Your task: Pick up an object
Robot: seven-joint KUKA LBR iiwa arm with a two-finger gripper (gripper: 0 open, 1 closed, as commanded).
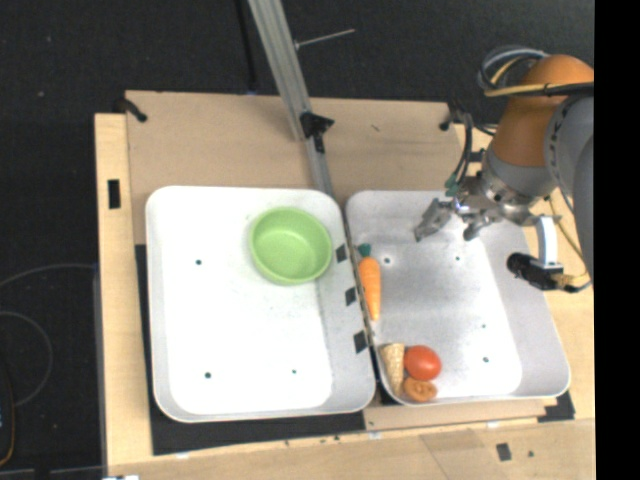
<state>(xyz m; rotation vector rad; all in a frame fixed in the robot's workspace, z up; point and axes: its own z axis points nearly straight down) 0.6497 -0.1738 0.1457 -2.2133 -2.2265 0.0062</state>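
You have a tan bench (220, 138) under the gripper (452, 224), and two shallow white bins sit on it side by side, touching along their inner edges. The right bin (500, 338) lies directly beneath the gripper and extends toward the near edge of the bench. The left bin (200, 318) lies well to the gripper's left. Behind the gripper, bare bench board stretches to the far edge, where a slanted grey metal post (285, 63) rises.
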